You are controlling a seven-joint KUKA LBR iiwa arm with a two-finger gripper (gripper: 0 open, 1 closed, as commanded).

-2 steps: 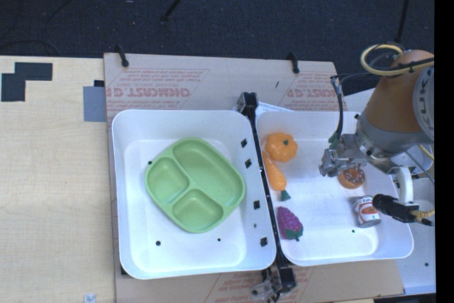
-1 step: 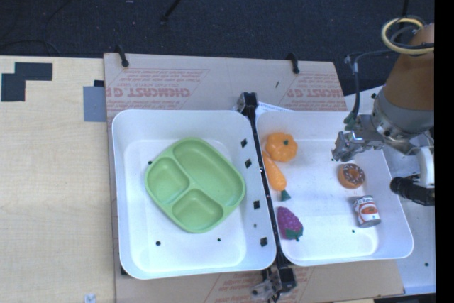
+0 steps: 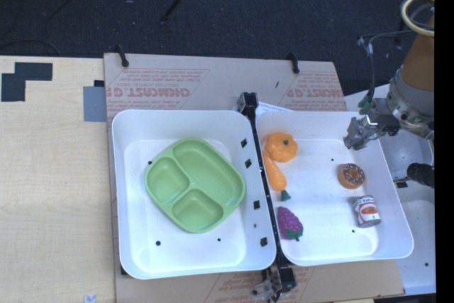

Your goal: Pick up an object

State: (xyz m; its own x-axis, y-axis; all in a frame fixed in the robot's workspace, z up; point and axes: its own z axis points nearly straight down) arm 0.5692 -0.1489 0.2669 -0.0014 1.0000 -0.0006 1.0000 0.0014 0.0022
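Your gripper (image 3: pixel 360 133) hangs over the far right rim of the right bin (image 3: pixel 323 252), at the end of the grey arm (image 3: pixel 415 92) with its orange band; you cannot tell from this angle how it is set, and nothing shows in its grasp. Just below it, toward the near edge, lies the donut (image 3: pixel 350 176), the closest piece to it, and a little further down the same side the small can (image 3: pixel 366 211) stands near the bin's right wall. To the left of the gripper, across the bin floor, you see the orange pumpkin (image 3: pixel 281 146) against the divider, with the carrot (image 3: pixel 275 175) touching it just below, and the purple grapes (image 3: pixel 289 222) further toward the near edge, well apart from the gripper. Beyond the divider, far to its left, the left bin (image 3: pixel 135 252) holds the green divided plate (image 3: pixel 195 184), lying flat in the middle.
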